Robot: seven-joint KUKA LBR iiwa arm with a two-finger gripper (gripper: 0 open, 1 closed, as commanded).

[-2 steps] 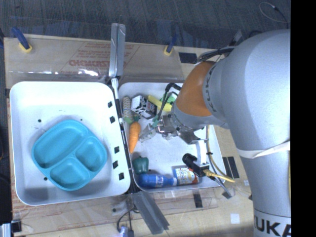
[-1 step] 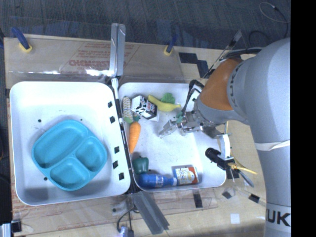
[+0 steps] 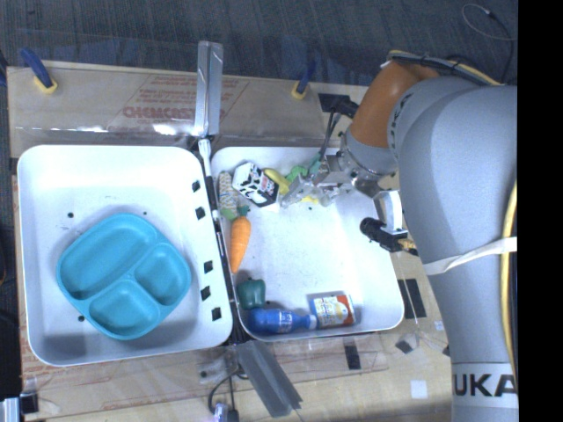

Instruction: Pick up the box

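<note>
Your box (image 3: 256, 184), the black-and-white one, sits at the far left corner of the right bin (image 3: 387, 310), just above the carrot (image 3: 238, 241). The hand (image 3: 310, 183) is down right beside it, over some green and yellow bits, but honestly you can't tell how it's set. Your arm (image 3: 457, 174) comes in from the right, orange band (image 3: 380, 104) up top, wrist bent low into the bin.
</note>
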